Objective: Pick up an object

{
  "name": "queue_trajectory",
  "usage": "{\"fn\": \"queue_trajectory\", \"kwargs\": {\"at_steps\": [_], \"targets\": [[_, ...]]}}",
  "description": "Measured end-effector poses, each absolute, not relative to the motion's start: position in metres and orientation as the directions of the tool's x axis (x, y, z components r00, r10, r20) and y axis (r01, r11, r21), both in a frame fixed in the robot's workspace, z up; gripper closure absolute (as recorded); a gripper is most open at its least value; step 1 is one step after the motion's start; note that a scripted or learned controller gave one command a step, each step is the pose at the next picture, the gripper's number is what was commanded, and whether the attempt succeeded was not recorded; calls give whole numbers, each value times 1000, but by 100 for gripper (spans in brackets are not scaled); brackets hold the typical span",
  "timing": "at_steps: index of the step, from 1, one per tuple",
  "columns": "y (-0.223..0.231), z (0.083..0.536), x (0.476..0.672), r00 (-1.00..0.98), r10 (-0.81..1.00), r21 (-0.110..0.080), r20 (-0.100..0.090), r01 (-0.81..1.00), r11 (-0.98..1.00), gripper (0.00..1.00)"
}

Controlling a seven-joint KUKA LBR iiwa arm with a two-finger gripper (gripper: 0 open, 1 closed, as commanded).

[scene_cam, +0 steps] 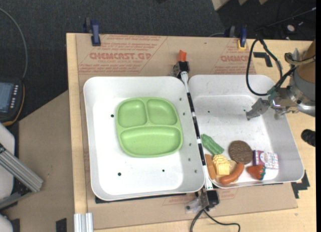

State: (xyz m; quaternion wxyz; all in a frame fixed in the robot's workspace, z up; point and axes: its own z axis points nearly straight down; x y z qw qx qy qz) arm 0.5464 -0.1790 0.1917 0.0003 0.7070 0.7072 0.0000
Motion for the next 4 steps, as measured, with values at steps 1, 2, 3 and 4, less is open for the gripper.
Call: {"fn": "queue_trajectory", "kwargs": {"at_steps": [1, 2, 3, 4], "targets": [[-133, 80, 492, -1, 1000, -6, 3, 1000, 1, 0], [-202, 86, 559, 1, 1000, 7, -6, 1000, -1, 0], [-158, 84, 502, 0, 1000, -5, 3, 1000, 0, 0], [-198, 85, 539, 1, 1000, 5, -4, 1000, -1, 0]]}}
